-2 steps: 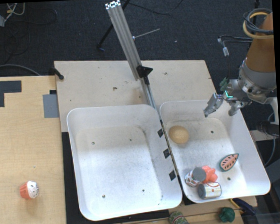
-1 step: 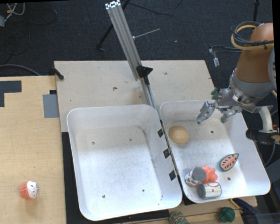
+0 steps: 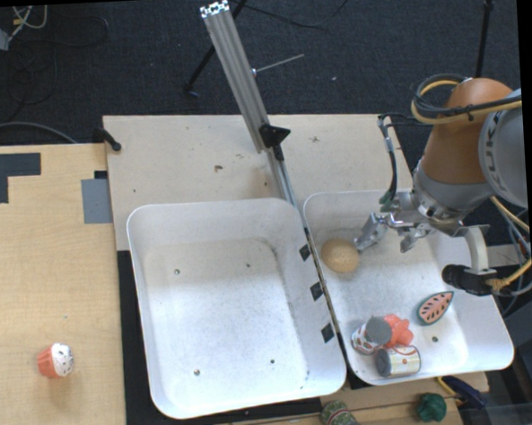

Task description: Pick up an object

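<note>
Bench (image 3: 191,158): a pale board seen from above at a slant, bearing two shallow white bins side by side.
Left bin (image 3: 159,224): the larger-looking tray, white and speckled.
Right bin (image 3: 490,346): white, holding several small things, with the arm reaching over its upper part.
Arm (image 3: 464,146): grey with an orange band, entering from the right.
Gripper (image 3: 391,230): hangs above the right bin's upper middle, its two metal fingers spread apart with nothing between them.
Tan ball (image 3: 341,256): lies in the right bin near the divider, just left of and below the gripper, apart from it.
Watermelon slice toy (image 3: 435,308): lies toward the bin's right side.
Orange and grey toy (image 3: 384,332): near the bin's lower edge.
Small can (image 3: 399,361): on its side, just below the orange and grey toy.
</note>
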Robot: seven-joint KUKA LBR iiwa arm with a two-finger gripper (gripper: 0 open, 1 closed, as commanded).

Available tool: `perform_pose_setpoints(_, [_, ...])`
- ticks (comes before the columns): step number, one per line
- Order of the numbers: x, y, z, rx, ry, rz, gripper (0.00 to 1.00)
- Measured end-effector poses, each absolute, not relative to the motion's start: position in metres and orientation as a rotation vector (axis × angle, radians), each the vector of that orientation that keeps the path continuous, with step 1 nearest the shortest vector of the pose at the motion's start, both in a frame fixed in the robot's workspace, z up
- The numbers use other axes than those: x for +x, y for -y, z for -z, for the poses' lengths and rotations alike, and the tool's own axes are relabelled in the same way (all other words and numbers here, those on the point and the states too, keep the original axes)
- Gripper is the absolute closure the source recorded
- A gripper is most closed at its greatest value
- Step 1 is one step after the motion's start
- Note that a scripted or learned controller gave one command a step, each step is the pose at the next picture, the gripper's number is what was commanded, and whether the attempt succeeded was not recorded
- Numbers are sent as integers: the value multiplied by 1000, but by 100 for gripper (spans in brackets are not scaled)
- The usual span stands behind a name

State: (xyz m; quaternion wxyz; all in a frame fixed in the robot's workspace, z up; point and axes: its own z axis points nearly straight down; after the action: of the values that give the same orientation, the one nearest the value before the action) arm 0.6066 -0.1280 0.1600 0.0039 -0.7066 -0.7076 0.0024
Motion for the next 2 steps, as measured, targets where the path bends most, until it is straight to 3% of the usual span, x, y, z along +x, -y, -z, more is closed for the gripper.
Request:
perform_pose_setpoints(1, [601,125,-96,-2216,2215,-9,0])
perform_pose_setpoints(2, [603,127,-110,-2226,2213,-3,100])
